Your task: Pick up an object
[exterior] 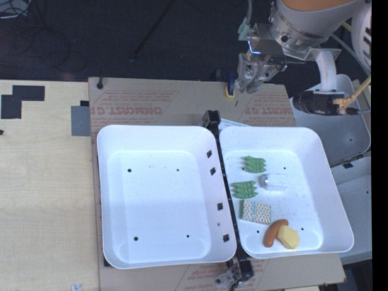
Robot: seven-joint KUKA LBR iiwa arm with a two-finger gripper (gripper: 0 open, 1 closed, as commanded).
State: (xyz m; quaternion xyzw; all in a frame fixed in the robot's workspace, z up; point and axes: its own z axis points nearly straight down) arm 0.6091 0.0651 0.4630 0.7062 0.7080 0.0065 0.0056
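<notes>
Gripper (pixel 251 83) hangs above the bench's far edge; finger state cannot be told. Risk: clustered items at right bin's (pixel 315 139) inner wall cause misgrasp.

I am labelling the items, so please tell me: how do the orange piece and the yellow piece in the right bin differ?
The orange piece is long and thin, like a sausage; the yellow piece is shorter and chunkier. The orange piece lies slanted, on the side nearer the bins' divider; the yellow piece lies on its far side. They appear to touch, and both rest in the near part of the right bin.
</notes>
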